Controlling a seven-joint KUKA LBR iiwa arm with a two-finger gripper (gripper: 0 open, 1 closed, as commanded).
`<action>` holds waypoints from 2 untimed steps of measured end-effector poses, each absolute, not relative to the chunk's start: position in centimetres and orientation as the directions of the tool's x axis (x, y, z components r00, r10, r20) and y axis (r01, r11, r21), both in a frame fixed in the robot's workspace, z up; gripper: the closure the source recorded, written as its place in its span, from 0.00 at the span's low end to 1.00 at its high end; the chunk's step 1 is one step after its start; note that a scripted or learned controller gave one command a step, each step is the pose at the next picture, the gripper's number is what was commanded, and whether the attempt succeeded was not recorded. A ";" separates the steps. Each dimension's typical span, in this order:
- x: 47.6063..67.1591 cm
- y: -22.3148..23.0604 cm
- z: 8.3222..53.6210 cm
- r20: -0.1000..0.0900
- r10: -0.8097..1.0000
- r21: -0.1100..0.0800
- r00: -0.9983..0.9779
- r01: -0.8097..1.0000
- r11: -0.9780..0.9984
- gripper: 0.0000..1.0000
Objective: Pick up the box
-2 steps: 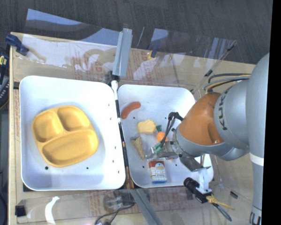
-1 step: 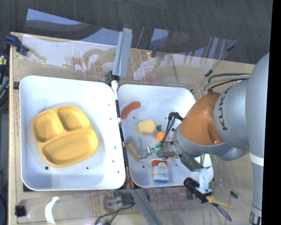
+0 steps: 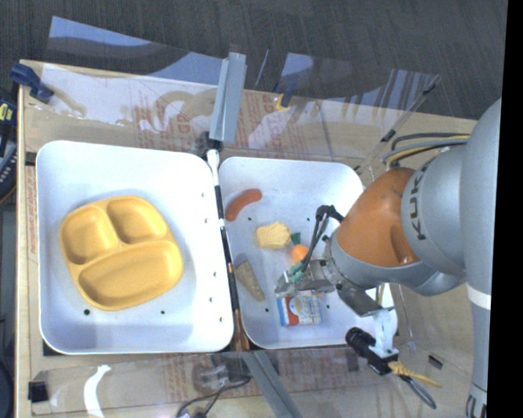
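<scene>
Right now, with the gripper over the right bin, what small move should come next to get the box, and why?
Probably a short straight descent onto the box. The gripper sits right at the box's upper edge, near the bin's front, but nothing shows between its fingers. The cheese and carrot lie just behind it, so keep any sideways shift slight.

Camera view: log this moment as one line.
arm: over right white bin | gripper: above small red, white and blue box | box: on bin floor | divided yellow plastic plate: left bin
</scene>
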State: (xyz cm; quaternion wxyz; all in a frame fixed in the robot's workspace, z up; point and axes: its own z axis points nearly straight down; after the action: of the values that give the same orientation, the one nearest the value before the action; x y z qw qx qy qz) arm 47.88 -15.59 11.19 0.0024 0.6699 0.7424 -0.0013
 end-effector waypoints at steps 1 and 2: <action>49.1 -13.9 26.3 -0.001 0.912 0.001 -0.410 0.912 0.410 1.00; 49.1 -13.9 26.3 -0.001 0.912 0.001 -0.410 0.912 0.410 0.00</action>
State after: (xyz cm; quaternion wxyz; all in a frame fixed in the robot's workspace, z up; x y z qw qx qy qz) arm 49.08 -13.93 26.32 0.0006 0.5432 0.8396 0.0000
